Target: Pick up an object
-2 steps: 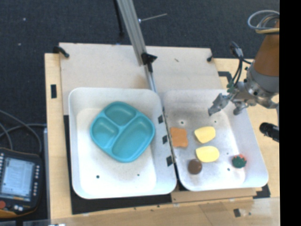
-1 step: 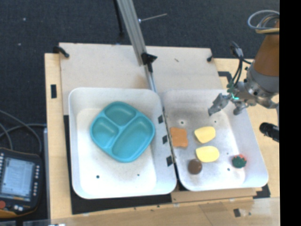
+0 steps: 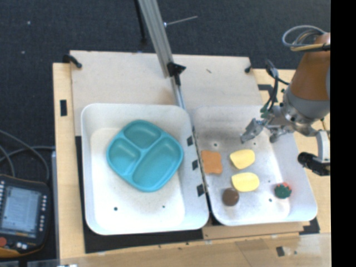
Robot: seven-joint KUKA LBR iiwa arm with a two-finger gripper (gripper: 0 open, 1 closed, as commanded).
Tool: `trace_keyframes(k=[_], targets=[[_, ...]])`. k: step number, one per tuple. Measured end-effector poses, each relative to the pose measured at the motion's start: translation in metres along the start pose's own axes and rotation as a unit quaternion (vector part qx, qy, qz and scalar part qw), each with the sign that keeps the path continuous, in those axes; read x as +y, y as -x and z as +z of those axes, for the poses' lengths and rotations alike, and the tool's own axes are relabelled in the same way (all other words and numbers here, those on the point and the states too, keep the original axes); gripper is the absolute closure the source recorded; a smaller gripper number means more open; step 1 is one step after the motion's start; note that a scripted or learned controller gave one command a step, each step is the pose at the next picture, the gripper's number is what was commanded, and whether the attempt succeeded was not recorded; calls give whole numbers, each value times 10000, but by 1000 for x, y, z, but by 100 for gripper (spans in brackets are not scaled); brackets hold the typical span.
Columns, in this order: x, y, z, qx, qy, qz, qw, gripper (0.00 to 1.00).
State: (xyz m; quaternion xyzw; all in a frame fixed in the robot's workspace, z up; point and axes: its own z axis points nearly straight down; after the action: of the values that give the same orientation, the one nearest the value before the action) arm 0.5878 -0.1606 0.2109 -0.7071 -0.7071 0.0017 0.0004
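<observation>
Overhead, the gripper (image 3: 257, 129) hangs at the upper right of the right bin (image 3: 222, 121), its fingers spread with nothing between them. Below it, toward the lower right of the frame, lie an orange-brown square (image 3: 211, 162), two yellow pieces (image 3: 242, 159) (image 3: 245, 181), a brown ball (image 3: 231, 196) and a small green-and-red object (image 3: 283, 190). A teal divided plate (image 3: 145, 154) fills the left bin (image 3: 94, 166).
</observation>
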Motion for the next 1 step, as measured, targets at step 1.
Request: trace_keyframes(k=[1], targets=[[6,-6,47,5,-2,-11,10000,0]])
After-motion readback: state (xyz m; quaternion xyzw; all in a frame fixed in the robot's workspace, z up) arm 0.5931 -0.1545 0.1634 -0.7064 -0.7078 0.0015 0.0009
